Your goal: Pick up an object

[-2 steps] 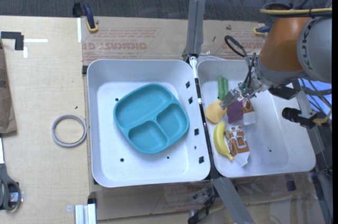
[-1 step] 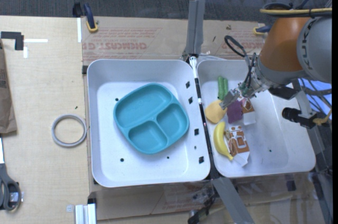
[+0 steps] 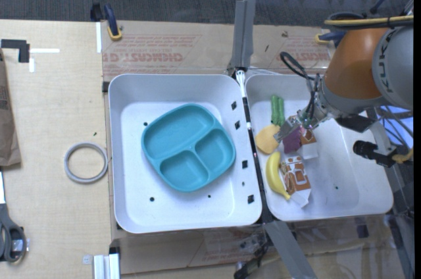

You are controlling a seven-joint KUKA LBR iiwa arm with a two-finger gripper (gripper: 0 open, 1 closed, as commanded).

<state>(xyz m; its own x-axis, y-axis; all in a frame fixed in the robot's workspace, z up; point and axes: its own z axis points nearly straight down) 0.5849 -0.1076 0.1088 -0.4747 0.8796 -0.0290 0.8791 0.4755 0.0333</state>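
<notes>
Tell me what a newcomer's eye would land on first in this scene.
First the teal divided plate, lying alone in the left bin. Then the grey arm with its orange band, reaching into the right bin, its pincer low over a clutter beside a banana.

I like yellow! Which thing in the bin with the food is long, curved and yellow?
The banana, near the right bin's front-left edge. The other yellowish piece is round.

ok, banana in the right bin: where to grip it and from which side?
Probably mid-body, from straight above. The banana lies flat on the floor of the right bin, long axis running roughly near to far, so fingers should close across its narrow width. Its right flank sits against the snack packet and its left is close to the bin wall, so clearance looks tight both sides.
</notes>
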